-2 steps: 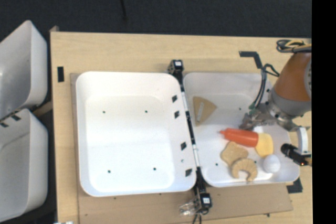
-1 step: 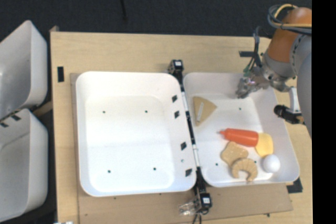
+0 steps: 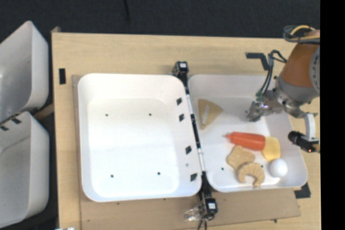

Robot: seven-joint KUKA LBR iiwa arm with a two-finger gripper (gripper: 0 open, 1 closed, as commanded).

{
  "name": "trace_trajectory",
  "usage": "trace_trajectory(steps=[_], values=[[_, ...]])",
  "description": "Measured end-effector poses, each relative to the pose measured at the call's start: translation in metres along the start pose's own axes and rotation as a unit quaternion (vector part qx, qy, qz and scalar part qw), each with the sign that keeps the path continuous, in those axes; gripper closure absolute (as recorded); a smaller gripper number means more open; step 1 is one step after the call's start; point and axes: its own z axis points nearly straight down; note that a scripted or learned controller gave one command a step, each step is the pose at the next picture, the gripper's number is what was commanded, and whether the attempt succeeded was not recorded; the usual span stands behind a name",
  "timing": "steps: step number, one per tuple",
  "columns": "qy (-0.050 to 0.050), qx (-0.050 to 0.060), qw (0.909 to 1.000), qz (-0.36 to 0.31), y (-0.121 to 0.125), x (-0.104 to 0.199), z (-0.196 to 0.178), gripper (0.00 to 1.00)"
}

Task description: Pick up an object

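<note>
The right bin (image 3: 215,86) holds several food items. A tan wedge (image 3: 208,111) lies near its left wall. An orange carrot-like piece (image 3: 248,140) lies across the middle, with a yellow piece (image 3: 271,148) at its right end. A tan biscuit shape (image 3: 239,157), a croissant (image 3: 252,172) and a white egg (image 3: 278,168) sit near the front wall. My gripper (image 3: 257,110) hangs low over the right bin's back right part, above and right of the carrot-like piece, with nothing seen between its fingers.
The left bin (image 3: 94,116) sits beside the right one, joined by a clipped divider (image 3: 190,126). The arm's orange band (image 3: 299,64) and grey wrist come in from the right edge. White containers (image 3: 19,116) stand left of the bench.
</note>
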Motion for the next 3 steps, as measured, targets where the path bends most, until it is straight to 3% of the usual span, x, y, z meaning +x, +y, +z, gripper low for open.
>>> trace_trajectory(steps=[1, 2, 3], values=[[-0.004, -0.013, 0.9999, -0.004, 0.090, 0.001, -0.149, 1.00], [0.002, 0.007, 1.0000, 0.000, 0.017, 0.001, 0.007, 1.00], [-0.002, -0.008, 1.0000, -0.003, 0.089, 0.005, -0.061, 1.00]])
